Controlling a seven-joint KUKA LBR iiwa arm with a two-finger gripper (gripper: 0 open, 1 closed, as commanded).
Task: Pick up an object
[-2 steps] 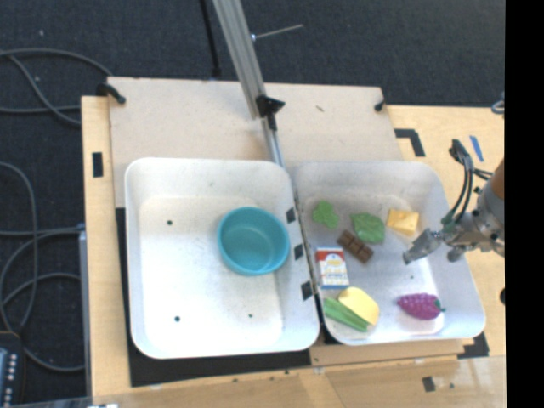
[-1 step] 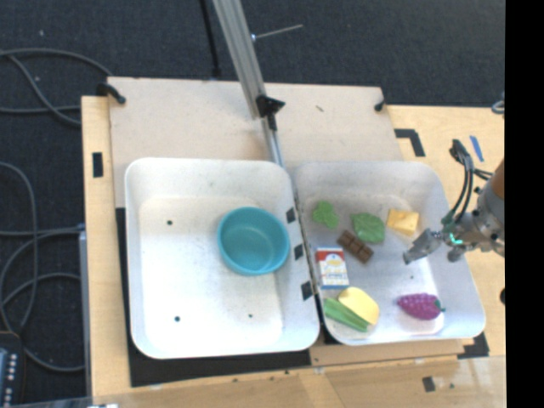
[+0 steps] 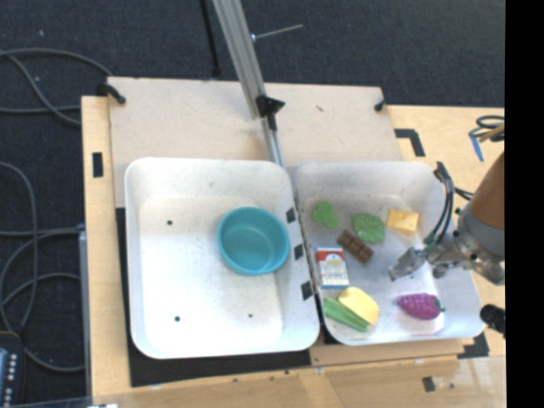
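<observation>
Several toys crowd the right bin (image 3: 374, 173), so I hang my pincer (image 3: 408, 263), empty, jaw width unclear, just above the purple grapes (image 3: 419, 305) at its near-right corner.

You are looking at a robotics lab rig, not a home or shop. A pale wooden desk (image 3: 255, 381) stands on dark carpet (image 3: 102, 24) with loose black cables (image 3: 34, 66) trailing at nine o'clock. A bare aluminium extrusion post (image 3: 240, 45) rises at twelve o'clock. Two shallow white plastic bins (image 3: 170, 185) sit side by side, the right one scattered with small plastic toy foods (image 3: 368, 227), typical grasping test props.
</observation>
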